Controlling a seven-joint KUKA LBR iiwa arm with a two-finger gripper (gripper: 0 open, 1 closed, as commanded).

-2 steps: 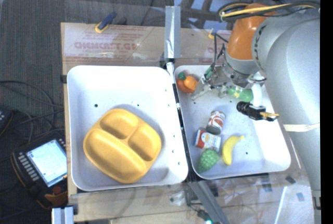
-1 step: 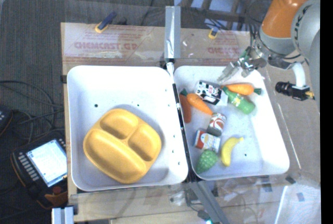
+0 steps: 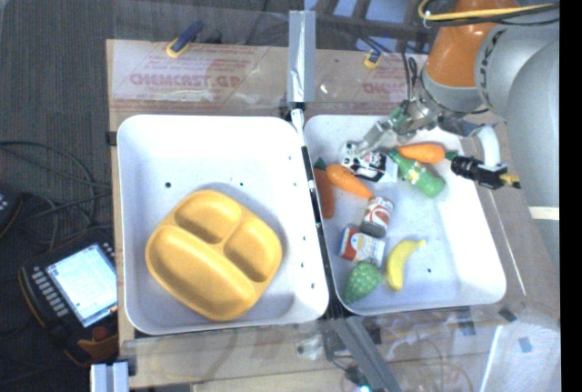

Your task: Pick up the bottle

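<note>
1. The bottle (image 3: 419,173), green with a pale label, is seen lying on its side in the right bin (image 3: 473,276), tilted from upper left to lower right, just below and slightly right of the gripper (image 3: 386,128).
2. The gripper is seen low over the upper middle of that bin, at the end of the arm (image 3: 509,81) with its orange band; nothing can be made out between its fingers, and how far they are parted cannot be told.
3. An orange carrot (image 3: 421,152) lies across the bottle's upper end, touching it, just right of and below the gripper.
4. A small black-and-white item (image 3: 366,165) lies directly below the gripper, just left of the bottle.
5. A second carrot (image 3: 348,181) lies below and left of the gripper, slanting toward the bin's left wall; a narrow orange piece (image 3: 325,195) lies beside that wall.
6. Further below the gripper, two red-and-white cans (image 3: 377,213) (image 3: 362,246) lie one under the other.
7. Well below the gripper, a banana (image 3: 402,262) and a green strawberry-shaped item (image 3: 362,280) lie near the bin's front wall.
8. Far to the gripper's lower left, a yellow divided tray (image 3: 215,252) rests in the left bin (image 3: 155,145).
</note>
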